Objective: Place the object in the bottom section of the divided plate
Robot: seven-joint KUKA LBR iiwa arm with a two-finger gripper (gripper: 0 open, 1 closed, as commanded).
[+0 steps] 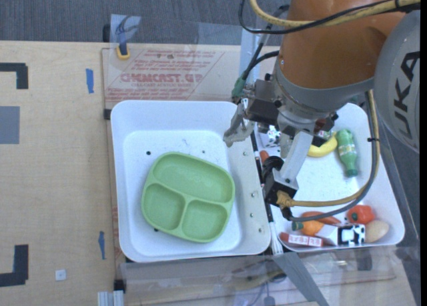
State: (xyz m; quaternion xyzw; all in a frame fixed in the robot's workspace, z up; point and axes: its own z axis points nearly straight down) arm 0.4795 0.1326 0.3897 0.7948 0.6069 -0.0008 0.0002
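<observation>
A light green divided plate lies in the left bin, with one large section at the far side and two smaller ones at the near side; nothing rests in any of them. My gripper hangs over the wall between the two bins, at the left edge of the right bin. The big orange and grey wrist covers much of it from above. I see no object in it.
In the right bin lie a yellow banana, a green bottle, a red-orange round item, a beige egg-shaped item, a black and white piece and orange pieces near the front wall.
</observation>
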